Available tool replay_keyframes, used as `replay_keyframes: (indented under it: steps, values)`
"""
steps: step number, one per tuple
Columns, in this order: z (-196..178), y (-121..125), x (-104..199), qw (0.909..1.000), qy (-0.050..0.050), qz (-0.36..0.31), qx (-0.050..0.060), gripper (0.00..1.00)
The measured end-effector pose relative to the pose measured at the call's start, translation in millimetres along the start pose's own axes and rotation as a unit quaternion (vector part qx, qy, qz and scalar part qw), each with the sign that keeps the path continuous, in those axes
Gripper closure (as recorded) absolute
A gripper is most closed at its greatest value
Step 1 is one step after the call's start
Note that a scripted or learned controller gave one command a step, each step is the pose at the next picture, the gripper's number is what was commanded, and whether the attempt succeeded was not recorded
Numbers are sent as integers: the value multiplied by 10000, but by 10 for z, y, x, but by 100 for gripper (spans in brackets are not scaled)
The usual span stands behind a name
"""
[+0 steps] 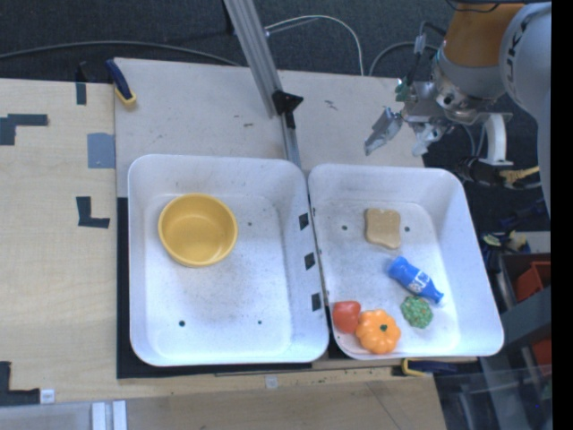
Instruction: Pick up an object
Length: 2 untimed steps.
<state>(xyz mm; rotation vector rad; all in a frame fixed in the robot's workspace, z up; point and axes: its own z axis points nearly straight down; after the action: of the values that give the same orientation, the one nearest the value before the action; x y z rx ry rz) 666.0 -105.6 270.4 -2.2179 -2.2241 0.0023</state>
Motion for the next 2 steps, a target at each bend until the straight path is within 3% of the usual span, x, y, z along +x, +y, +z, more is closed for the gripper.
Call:
replay_keyframes:
  steps: [1, 2]
  values:
    - [0, 0, -1, 10000, -1, 2, 1, 0]
    - [642, -36, 36, 10000, 0, 3, 29, 0]
